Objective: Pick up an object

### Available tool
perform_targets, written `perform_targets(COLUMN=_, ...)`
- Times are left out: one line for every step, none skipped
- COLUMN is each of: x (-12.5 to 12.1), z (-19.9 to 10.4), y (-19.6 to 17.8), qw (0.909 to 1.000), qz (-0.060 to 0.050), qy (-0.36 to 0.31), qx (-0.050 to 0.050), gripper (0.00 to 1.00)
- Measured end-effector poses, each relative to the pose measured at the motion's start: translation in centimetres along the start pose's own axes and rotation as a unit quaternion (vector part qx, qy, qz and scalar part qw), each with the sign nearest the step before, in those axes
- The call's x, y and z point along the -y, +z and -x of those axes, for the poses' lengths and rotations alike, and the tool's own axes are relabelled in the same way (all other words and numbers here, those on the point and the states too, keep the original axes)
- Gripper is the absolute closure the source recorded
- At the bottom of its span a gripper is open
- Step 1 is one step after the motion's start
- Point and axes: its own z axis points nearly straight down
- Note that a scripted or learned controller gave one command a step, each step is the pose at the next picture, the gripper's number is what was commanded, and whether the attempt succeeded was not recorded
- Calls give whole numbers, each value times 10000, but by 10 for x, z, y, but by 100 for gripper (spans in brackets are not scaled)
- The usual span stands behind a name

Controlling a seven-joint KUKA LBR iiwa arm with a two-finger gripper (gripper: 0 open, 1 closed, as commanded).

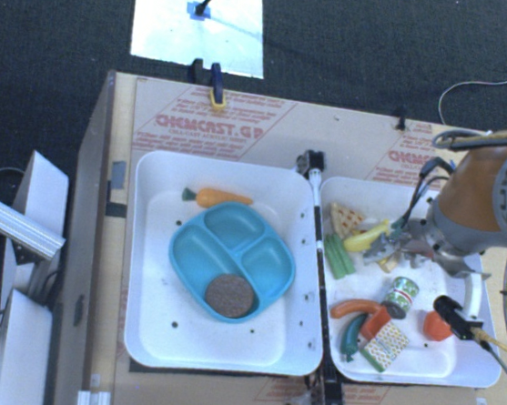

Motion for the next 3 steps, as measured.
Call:
perform_targets(x=82, z=-10, y=15, qw=9999, qz=-93, qy=2, qx=-49, gripper=0)
perform_targets(x=80, z=-10, y=4, qw=10000, qz=-65, qy=-5, qx=-49, gripper=100)
perform_targets(x=31, z=-64, y=-86, qw=10000, qz=-72, qy=-15, qx=-50, gripper=100)
